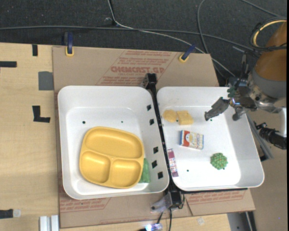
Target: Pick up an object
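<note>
In the right bin lie a pale yellow chunk of food, a small red-and-white carton, a green knobbly ball and a flat purple-and-white packet against the left wall. My gripper hangs over the bin's upper right part, to the right of the yellow chunk. Its two dark fingers are spread apart with nothing between them.
The left bin holds a yellow divided tray with a green thing tucked at its right edge. A black divider separates the bins. Cables cross the dark bench behind.
</note>
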Controlling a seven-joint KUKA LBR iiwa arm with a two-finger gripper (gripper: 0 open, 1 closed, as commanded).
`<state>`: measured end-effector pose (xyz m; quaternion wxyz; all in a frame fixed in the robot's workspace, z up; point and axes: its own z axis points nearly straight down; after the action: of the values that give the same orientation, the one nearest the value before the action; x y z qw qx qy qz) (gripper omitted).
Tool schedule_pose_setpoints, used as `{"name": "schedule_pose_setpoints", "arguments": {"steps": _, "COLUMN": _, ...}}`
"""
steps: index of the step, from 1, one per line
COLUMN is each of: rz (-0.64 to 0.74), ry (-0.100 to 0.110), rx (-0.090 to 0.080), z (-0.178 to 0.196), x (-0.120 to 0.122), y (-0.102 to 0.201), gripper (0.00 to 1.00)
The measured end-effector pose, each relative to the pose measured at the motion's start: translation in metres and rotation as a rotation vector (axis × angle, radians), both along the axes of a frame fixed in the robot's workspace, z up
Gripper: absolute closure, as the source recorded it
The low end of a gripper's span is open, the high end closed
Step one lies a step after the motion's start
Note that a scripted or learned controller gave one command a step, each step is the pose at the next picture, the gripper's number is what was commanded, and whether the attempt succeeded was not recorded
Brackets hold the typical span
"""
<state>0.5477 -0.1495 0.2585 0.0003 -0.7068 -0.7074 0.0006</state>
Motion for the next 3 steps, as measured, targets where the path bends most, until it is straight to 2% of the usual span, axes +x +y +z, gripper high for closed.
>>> {"name": "schedule_pose_setpoints", "arguments": {"steps": 3, "rz": 0.001, "ry": 0.004, "rx": 0.0, "z": -0.154, "x": 0.017, "y": 0.002, "gripper": 0.0}}
